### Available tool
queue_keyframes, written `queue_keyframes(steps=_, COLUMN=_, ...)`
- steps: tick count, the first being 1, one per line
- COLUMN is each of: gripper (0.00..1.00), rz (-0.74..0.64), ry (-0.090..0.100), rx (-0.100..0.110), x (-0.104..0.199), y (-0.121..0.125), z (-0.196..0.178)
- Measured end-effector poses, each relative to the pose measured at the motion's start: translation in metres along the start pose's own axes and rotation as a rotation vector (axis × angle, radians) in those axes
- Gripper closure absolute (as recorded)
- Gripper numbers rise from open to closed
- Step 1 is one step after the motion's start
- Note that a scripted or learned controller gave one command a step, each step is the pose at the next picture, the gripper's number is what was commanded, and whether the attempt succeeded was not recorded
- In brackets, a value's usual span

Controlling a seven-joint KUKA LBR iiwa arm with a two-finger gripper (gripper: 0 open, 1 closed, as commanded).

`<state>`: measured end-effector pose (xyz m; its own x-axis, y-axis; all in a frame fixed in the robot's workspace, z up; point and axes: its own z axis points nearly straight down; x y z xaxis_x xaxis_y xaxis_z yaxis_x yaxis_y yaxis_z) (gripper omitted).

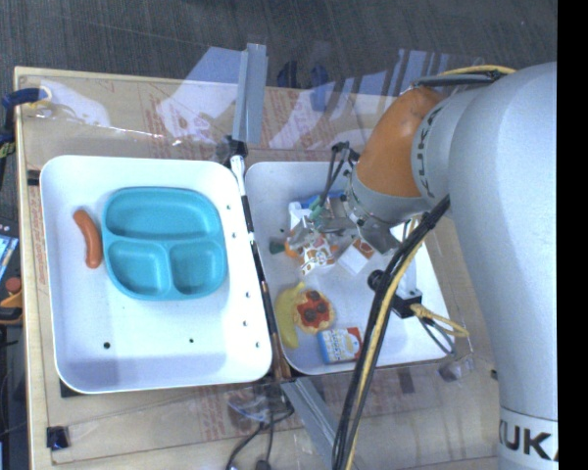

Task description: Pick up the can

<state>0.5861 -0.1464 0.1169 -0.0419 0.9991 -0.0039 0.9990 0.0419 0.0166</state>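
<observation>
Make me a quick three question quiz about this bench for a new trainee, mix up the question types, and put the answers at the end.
1. True or false: the blue divided tray sits in the right bin.
2. What lies beside the tray in the left bin? A) a sausage B) a spoon C) a sponge
3. Fill in: the tool is over the ____ bin.

Key: 1. False, it sits in the left bin. 2. A, the sausage lies along the tray's left side. 3. right.
</observation>
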Motion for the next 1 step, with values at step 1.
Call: queue_keyframes(steps=1, gripper=1.0, rz=-0.401, ry=-0.005, rx=-0.02, x=-0.0631, y=0.0139, z=0.0035)
